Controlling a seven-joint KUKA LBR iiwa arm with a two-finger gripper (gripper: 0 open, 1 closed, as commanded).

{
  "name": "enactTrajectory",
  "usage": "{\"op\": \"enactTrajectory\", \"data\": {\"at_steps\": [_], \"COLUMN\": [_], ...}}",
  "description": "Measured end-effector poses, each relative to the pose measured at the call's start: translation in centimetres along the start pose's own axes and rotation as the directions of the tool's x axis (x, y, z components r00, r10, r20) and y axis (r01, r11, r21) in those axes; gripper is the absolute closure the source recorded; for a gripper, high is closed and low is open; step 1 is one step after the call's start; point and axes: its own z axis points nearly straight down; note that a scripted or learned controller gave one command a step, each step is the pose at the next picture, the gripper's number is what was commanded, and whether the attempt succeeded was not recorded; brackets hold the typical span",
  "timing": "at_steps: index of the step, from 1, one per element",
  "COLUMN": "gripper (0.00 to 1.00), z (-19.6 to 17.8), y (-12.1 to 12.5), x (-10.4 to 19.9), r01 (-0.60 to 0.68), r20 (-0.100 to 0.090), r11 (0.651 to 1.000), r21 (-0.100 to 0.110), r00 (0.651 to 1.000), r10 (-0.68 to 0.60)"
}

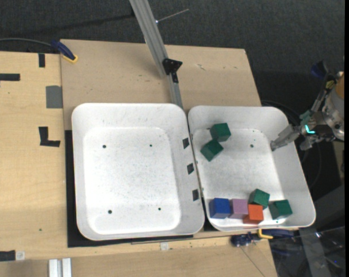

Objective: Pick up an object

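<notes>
I see the gripper (286, 137) over the right bin's (289, 172) right rim, finger state unclear, two green cubes (216, 141) near its back-left corner, five blocks (249, 206) along its front edge, wooden bench (24, 154) beneath.

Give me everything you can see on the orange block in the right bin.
The small orange cube looks solid and matte. It sits tilted at the near edge of the shallow white right-hand bin, packed in a cluster: a pale purple cube touches its left side and a dark green cube crowds it from behind.
</notes>
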Motion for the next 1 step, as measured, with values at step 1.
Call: {"op": "enactTrajectory", "data": {"at_steps": [1], "gripper": [0.00], "z": [-0.19], "y": [0.07], "x": [0.00], "r01": [0.001], "r20": [0.001], "r11": [1.000], "r21": [-0.004], "r00": [1.000], "r10": [-0.001]}}
